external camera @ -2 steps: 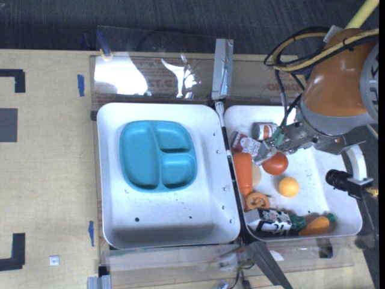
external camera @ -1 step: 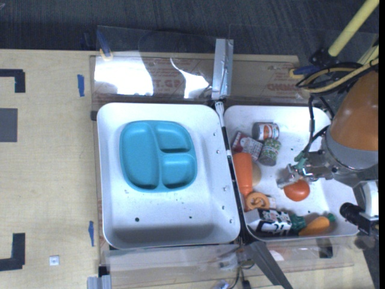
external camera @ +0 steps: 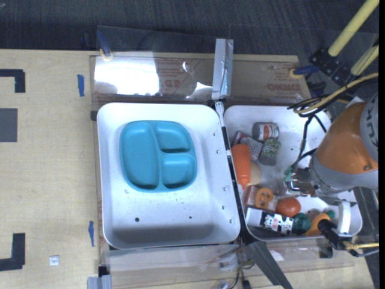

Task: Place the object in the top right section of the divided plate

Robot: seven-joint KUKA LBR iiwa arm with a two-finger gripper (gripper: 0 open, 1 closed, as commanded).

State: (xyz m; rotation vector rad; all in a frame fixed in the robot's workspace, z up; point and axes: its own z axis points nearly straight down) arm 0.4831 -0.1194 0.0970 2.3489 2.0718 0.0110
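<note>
The gripper [external camera: 295, 182] hung low over the right bin [external camera: 286, 114], its wrist hiding the tips, so whether it was released or clenched could not be told. The task names no particular object; the likeliest candidates lay just beside the gripper: a red tomato-like piece [external camera: 289, 206] directly below it and a small orange round thing [external camera: 263, 195] to its lower left. An orange carrot [external camera: 242, 164] lay further left of the gripper, its long axis running up and down along the bin wall, with a grey can [external camera: 265, 130] above. The blue divided plate [external camera: 159, 155] sat well to the left of the gripper in the left bin [external camera: 162, 221]. Its top right section [external camera: 174, 138] lay open, and the raised walls between the bins stood in the way, so I judged a lift would be needed before crossing
</note>
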